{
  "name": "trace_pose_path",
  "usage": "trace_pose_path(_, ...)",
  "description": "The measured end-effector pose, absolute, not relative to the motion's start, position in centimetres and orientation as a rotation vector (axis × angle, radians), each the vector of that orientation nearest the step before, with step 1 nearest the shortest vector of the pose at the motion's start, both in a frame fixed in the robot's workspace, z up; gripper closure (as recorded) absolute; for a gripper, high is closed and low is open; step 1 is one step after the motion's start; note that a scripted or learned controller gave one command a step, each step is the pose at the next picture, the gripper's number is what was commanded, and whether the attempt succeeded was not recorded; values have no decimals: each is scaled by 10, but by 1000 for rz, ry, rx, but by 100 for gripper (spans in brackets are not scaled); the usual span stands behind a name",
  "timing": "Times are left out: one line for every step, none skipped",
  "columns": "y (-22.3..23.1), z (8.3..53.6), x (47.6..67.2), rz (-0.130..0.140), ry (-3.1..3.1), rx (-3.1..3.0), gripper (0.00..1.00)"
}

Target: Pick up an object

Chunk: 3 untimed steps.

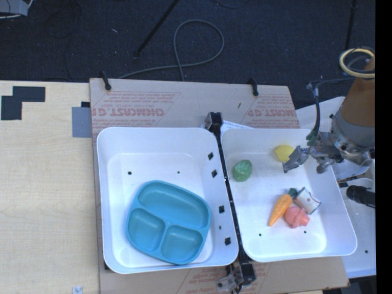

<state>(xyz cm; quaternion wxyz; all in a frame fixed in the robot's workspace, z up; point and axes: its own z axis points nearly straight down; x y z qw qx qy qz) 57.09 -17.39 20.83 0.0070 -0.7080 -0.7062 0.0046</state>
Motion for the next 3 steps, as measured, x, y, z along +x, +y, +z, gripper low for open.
trace_pose_path(-174,216,574,2,-2219,-2220,0)
trace_pose_path(-167,155,568,7,-2216,-2216,0)
trace_pose_path(-157,103,566,4,-2217,-2217,0)
